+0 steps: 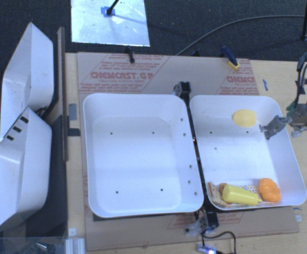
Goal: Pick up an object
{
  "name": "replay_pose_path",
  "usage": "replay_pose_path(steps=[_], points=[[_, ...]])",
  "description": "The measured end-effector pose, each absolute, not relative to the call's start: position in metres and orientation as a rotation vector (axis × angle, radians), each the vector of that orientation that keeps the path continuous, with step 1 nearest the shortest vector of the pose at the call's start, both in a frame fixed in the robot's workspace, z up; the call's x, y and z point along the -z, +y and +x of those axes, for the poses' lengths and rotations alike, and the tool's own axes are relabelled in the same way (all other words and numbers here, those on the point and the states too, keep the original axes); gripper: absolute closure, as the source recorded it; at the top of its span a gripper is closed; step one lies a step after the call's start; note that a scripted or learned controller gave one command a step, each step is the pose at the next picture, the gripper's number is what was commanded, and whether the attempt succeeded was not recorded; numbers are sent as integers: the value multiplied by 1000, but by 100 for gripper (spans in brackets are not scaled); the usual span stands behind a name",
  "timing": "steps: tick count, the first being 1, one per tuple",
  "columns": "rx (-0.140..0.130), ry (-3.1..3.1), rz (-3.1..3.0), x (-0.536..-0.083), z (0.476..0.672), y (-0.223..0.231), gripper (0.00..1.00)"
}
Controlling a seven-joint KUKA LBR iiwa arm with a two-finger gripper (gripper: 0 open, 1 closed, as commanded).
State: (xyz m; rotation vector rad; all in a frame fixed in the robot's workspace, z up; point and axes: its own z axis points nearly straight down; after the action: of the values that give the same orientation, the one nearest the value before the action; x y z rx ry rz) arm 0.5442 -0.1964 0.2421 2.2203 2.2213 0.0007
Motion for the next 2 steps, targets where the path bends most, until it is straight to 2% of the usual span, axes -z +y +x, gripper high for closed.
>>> replay_pose_path(steps=[2], points=[[-1,2221,2220,-242,544,-196,0]])
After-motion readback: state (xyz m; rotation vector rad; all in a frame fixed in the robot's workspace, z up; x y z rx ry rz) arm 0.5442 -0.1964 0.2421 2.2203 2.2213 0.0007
